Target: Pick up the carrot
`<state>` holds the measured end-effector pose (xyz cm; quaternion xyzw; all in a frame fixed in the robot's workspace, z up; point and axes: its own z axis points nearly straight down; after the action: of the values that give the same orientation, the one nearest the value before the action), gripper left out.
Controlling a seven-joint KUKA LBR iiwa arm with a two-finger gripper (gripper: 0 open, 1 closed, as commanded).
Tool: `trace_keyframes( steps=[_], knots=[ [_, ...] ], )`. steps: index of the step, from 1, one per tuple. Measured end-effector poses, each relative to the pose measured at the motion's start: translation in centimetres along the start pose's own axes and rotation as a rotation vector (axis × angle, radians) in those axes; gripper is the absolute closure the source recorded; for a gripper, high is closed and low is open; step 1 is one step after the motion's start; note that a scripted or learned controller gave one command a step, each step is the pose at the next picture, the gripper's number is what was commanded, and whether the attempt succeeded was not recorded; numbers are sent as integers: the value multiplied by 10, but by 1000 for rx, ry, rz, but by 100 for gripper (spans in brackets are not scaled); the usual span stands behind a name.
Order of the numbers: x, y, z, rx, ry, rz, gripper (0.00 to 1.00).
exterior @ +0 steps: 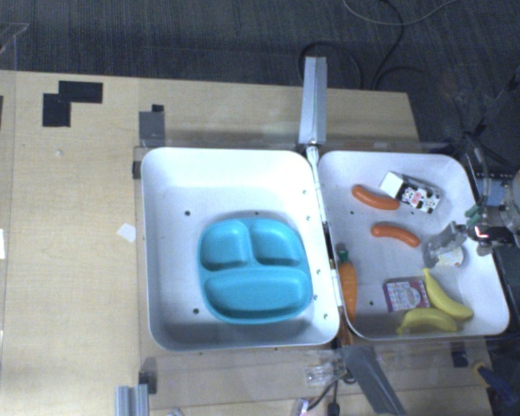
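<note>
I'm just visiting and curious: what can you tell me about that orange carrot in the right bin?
The orange carrot with a small green top lies flat in the right white bin, pressed along its left wall beside the divider. It points lengthwise toward the near edge, green end farther away. It looks smooth, like plastic. Nothing else touches it; the two-finger gripper is apart, to its right.

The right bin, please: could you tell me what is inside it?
The right bin holds a carrot against its left wall, two sausages, a small box, a purple packet and bananas. The gripper hides some floor.
</note>
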<state>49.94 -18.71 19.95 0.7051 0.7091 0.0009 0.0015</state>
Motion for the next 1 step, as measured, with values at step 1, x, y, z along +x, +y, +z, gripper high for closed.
trace_keyframes(
  steps=[1],
  knots=[
    [9,57,-92,-4,-1,27,0]
  ],
)
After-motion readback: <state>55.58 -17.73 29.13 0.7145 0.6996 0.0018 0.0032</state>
